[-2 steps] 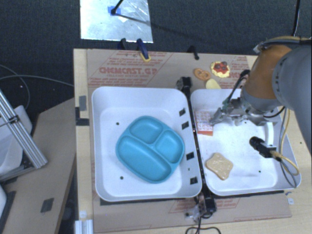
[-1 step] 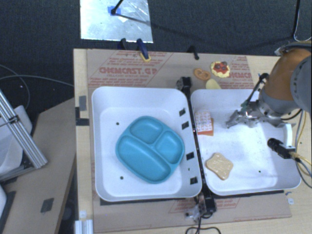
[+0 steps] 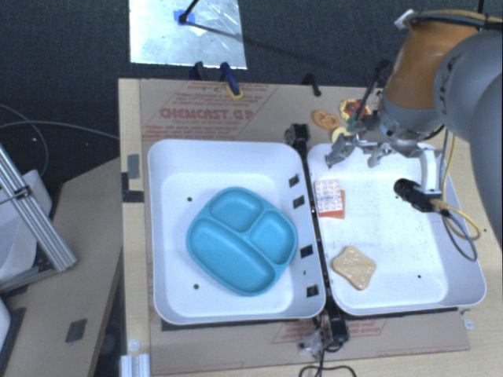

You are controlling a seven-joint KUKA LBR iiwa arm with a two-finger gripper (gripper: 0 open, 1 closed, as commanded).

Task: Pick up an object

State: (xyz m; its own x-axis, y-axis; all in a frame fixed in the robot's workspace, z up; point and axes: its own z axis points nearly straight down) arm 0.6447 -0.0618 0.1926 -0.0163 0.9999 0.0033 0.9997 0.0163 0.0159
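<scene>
Reaching in from the upper right of the frame, the arm [image 3: 440, 61] hangs over the far edge of the right bin [image 3: 460, 285].

Nearest the lower edge of the frame, a tan piece of toy toast [image 3: 354, 267] lies flat in the lower middle of the right bin, apart from everything else. Left of it, a blue divided plate [image 3: 242, 240] rests in the middle of the left bin [image 3: 169, 210]. Farther up, a small red and white packet [image 3: 328, 199] lies by the right bin's left wall. Above that, the hand [image 3: 358, 153] hovers at the bin's upper left corner with its fingers spread a little and nothing between them. Behind it, small orange and yellow toys [image 3: 334, 118] sit on the table [image 3: 259, 108] outside the bin.
</scene>
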